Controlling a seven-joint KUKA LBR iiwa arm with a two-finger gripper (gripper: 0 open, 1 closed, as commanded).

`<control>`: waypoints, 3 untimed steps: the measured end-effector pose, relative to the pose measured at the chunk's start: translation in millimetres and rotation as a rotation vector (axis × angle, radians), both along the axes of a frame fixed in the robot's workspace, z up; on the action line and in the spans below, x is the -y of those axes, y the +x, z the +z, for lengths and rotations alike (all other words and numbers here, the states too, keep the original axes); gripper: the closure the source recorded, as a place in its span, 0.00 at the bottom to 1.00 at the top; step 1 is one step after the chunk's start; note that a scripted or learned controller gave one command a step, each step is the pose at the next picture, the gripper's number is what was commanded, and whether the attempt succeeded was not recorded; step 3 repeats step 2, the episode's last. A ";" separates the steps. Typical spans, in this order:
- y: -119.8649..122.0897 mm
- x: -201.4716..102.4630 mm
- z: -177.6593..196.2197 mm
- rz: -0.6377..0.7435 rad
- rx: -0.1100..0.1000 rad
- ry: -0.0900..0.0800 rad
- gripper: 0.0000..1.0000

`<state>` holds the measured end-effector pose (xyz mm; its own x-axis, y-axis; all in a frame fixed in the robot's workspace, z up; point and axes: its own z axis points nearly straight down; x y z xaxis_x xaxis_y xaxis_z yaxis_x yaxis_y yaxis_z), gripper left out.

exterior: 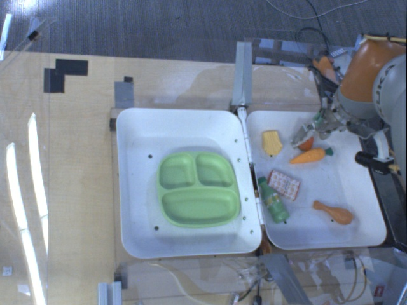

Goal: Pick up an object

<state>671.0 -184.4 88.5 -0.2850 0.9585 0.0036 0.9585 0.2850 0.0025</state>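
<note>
From my remote seat, looking down on the pale wooden bench [70,189]. Two shallow white plastic bins sit side by side. I take the right-hand white bin [365,230] as my landmark.

Touching its left wall: the left-hand white bin [137,227], holding a light green plastic divided plate [199,189] with three compartments, lying flat near the middle.

Inside the landmark bin:
- Small yellow block, cheese-like wedge [272,142], toward the upper left part.
- Orange toy carrot with a green top [310,156], just right of the yellow block, lying roughly crosswise, green end pointing right.
- Flat pink-and-white patterned packet [284,185], left of centre, tilted.
- Green plastic toy bottle [273,202], lying along the left wall, touching or nearly touching the packet's lower-left edge.
- Tan-orange toy drumstick shape [334,213], lower right of centre, well apart from the rest.

The grey arm with its orange band [369,68] reaches over the landmark bin's upper right corner. The two-finger gripper [311,132] hangs low over the upper part of the bin, just above the carrot. A small red-orange bit shows by the tips; I cannot tell whether that is a separate object or part of the carrot. Jaws: I cannot tell whether they are parted or closed, nor whether anything sits between them.
</note>
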 end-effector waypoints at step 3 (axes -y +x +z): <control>-4.0 -140.9 106.7 -0.035 0.009 -0.003 1.00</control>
